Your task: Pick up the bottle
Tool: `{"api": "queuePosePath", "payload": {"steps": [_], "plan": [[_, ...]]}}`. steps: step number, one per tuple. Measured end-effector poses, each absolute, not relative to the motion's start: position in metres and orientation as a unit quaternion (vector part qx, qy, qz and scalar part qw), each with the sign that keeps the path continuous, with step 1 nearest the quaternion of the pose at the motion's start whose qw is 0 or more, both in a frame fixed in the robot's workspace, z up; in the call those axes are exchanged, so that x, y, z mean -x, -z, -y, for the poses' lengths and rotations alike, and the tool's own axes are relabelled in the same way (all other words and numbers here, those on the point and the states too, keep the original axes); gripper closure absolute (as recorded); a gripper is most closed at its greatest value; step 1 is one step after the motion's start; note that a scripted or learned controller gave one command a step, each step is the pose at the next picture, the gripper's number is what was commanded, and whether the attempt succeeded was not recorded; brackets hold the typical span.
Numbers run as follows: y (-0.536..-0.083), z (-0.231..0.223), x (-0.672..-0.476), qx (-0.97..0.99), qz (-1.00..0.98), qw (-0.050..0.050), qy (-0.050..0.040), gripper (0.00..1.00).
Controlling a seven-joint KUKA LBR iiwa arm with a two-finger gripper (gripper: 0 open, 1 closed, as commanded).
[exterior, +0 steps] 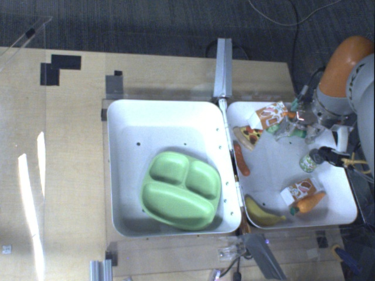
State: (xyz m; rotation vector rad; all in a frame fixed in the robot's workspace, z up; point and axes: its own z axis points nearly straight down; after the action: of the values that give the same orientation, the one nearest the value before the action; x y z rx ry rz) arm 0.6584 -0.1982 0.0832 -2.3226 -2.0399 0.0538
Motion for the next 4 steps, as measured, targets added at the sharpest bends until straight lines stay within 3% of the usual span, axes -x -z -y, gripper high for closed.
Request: {"api": "queuePosePath", "payload": {"steps": [1,2,3,4], "plan": [[-0.160,0.162,-0.609,0.708,0.706,-0.003,0.0026,0.00],[-0.099,0.140,-0.637,0.661,0.751,-0.003,0.0033,0.00],[-0.110,0.139,-0.639,0.661,0.751,-0.006,0.0054,1.00],[-0.100,0.146,-0.651,0.669,0.743,-0.003,0.0024,1.00]]}}
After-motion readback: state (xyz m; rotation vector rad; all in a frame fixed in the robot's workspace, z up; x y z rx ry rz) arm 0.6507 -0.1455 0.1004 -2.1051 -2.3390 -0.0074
